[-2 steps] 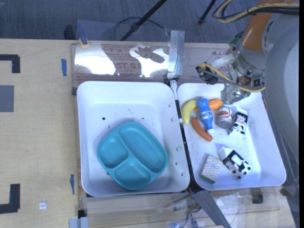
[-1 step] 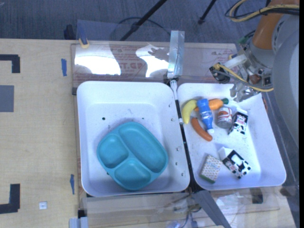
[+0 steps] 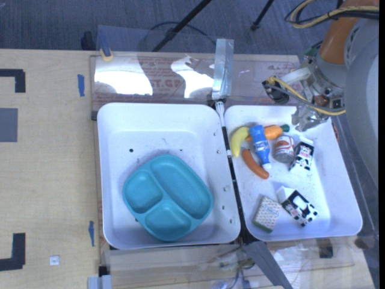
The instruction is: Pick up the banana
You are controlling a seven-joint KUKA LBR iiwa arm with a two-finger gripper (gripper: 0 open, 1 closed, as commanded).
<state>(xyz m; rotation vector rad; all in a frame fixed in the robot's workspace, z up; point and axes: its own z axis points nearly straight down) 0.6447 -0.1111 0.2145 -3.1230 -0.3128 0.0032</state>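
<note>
One banana (image 3: 239, 139), yellow and curved, lies at ten o'clock in the right bin (image 3: 337, 218), touching a blue bottle (image 3: 259, 144). Around it: two carrots (image 3: 255, 164), one can (image 3: 283, 149), two cow-print cartons (image 3: 299, 207) (no legible writing), one sponge (image 3: 267, 214). The gripper (image 3: 307, 118) hovers at one o'clock; I cannot tell the fingers' state. One blue plate (image 3: 168, 195) sits in the left bin (image 3: 114, 125).
</note>
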